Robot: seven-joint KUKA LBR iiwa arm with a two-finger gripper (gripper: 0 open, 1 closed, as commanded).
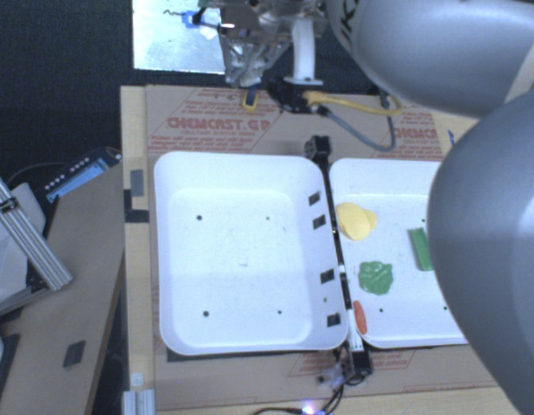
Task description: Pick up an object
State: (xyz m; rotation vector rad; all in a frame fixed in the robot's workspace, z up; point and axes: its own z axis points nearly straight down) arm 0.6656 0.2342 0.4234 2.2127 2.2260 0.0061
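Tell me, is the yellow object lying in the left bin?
No, the yellow object lies in the right bin, close to the divider, above the green lump.

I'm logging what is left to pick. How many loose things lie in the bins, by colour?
Yellow: 1, the yellow lump in the right bin.
Green: 2, the green block and the green crumpled piece.
Orange-red: 1, the orange-red piece.
Total visible: 4. The arm hides part of that bin.
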